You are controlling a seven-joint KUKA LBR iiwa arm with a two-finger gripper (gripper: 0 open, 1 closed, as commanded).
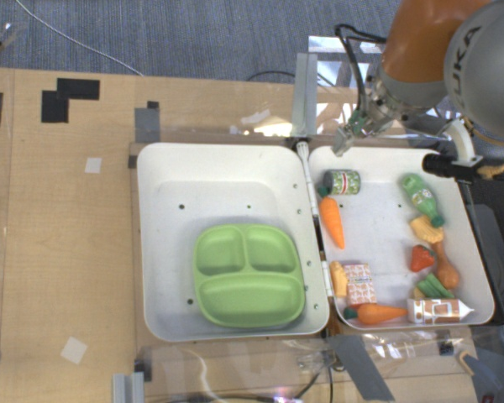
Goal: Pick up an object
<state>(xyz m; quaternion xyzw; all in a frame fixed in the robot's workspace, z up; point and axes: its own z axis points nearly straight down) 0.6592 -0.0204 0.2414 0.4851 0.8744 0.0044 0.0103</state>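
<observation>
From where I stand, the likeliest thing to go for is the small can (342,182), lying on its side in the right bin (386,263), just below the fingers (349,133) and a touch toward the front of the worktop (59,250). It looks like a toy: light, hard-shelled, and smooth, so I'd judge it apt to roll or squirt out if pinched near an end. The better hold would be across its round middle, with one finger either side of the barrel.

The carrot (333,222) lies just beyond the can from the fingers, along the wall the two bins share; it tapers, so the thick orange end would give the surer grip. Farther off toward the bin's far side sit a green bottle (422,198) and a huddle of small play foods (too jumbled for me to tell each apart), with a little carton (358,283) and a second carrot (380,313) at the near edge. All look light and stiff rather than fragile.

The arm comes in from the right, its orange band high over the bin's back corner, wrist tilted down and leftward. The gripper (349,133) hangs over the back rim of the right bin, above everything, holding nothing that I can see. Whether the fingers are spread or pressed together I cannot tell; they blur against the metal behind them.

The green plate (249,274) sits in the left bin (176,191), well apart from the fingers.
</observation>
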